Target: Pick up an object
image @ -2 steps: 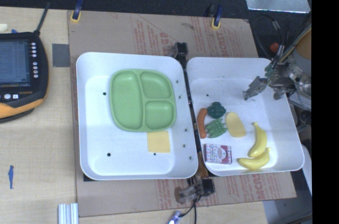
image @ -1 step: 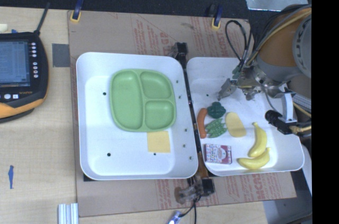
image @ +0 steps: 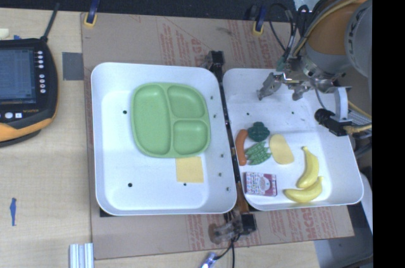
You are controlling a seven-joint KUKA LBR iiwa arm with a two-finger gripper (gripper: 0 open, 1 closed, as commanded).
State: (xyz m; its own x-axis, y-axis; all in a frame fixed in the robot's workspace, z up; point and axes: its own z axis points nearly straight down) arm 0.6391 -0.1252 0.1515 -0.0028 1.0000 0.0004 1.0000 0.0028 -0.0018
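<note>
Both bins [image: 107, 134] are white; the divided plate [image: 169, 119] is pale green, the cheese slice [image: 190, 169] yellow, the bananas [image: 306, 179] yellow, the carrot [image: 240, 146] orange, the broccoli [image: 258, 131] dark green.

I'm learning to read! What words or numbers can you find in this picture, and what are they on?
None can be read.
Red and white packet: print too blurred.
Cardboard sheet: faint red print, too blurred.
Handheld controller: screen and buttons too small.

Bright, even overhead light; soft, slightly blurred.
</note>
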